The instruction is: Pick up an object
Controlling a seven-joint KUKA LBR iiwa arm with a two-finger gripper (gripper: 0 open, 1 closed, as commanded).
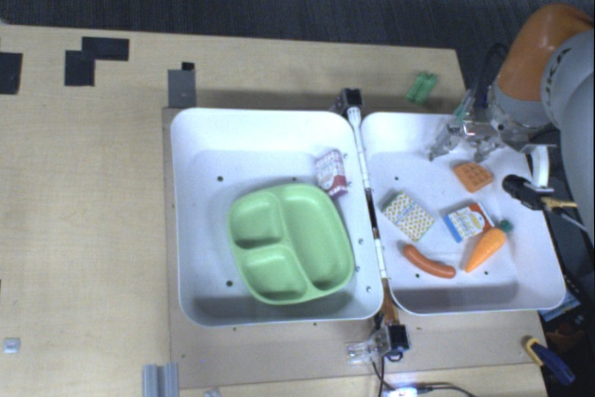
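The tool [465, 137] hangs over the far edge of the right bin [400, 288], near its far right corner. Its thin metal fingers look spread apart, and nothing sits between them. So nothing has been picked up yet.

The closest thing to grab is the orange waffle piece [473, 176]. It lies flat just beside the tool, a little nearer the front. I think this is the easy pick. To do it well, the tool should move right over the waffle piece, keep its fingers wide, and go straight down until they sit on both sides. Then it should squeeze gently and lift slowly. The piece is thin and flat, so the fingers may slide over the top if they stop too high. It is also near the bin's far wall, so the tool should not bump that.

Now the count. There are two white bins on the surface. The left bin [200, 200] holds one green plate [291, 242] with three parts, and one small red and white packet [331, 171] near the middle wall. The right bin holds five things: one waffle piece, one dotted block [408, 216], one blue and white carton [465, 222], one carrot [485, 248] and one hot dog [429, 261]. The carton and the carrot touch. The hot dog lies closest to the front edge.
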